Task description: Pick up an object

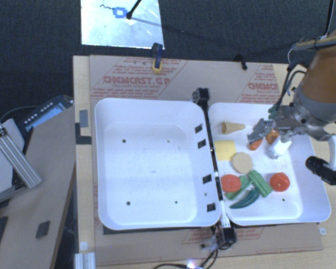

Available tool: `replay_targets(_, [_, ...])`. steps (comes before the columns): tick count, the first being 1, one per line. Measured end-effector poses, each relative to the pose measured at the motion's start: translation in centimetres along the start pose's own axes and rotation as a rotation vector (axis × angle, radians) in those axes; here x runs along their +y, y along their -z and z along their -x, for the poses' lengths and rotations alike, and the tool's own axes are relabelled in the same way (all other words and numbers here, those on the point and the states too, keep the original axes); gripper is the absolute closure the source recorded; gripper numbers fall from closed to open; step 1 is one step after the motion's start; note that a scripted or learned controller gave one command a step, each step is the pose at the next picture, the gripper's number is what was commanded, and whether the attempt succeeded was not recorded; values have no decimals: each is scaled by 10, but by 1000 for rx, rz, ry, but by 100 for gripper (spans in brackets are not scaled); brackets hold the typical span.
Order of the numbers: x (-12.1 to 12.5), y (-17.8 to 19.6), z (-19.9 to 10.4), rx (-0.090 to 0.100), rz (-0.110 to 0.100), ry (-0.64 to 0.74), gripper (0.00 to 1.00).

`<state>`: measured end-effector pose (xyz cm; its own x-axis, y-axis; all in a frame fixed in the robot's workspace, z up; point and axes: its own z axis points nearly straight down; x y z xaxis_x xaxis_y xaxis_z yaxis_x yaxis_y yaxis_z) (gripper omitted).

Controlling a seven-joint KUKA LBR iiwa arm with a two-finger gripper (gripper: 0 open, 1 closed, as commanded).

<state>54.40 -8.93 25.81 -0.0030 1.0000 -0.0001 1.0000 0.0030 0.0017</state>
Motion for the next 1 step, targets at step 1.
replay_targets(1, [33, -180, 45, -2, -1, -4, 0])
